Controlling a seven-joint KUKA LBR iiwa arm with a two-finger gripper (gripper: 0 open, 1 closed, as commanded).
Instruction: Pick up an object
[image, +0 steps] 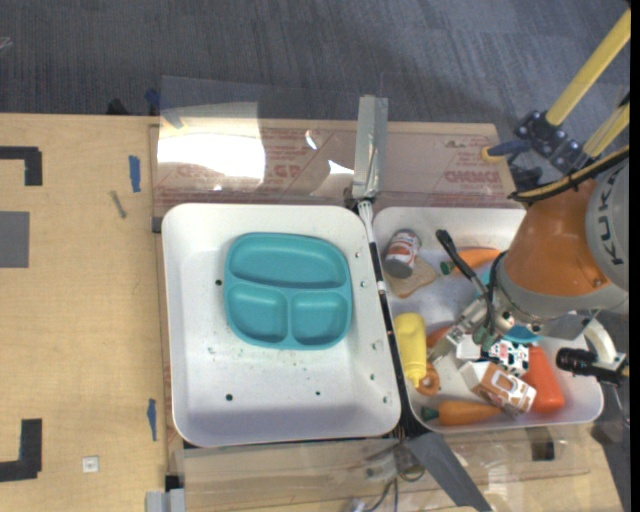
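Observation:
The right bin (452, 215) holds a jumble of small objects. A small tin can (402, 252) lies at its back left, and a yellow bottle (409, 341) lies along its left wall. Toward the front are an orange carrot (468, 411), a white and brown carton (503, 386) and a black-and-white patterned piece (511, 352). My gripper (468, 334) hangs low in the middle of this bin, just right of the yellow bottle and over the pile. The grey wrist and orange band (555, 250) hide what lies under them.
The left bin (190, 330) carries a teal divided plate (289, 289). A black-handled tool (455, 254) and an orange piece (547, 382) also lie in the right bin. A metal divider (368, 150) stands behind the two bins. Yellow rods (590, 65) cross the top right.

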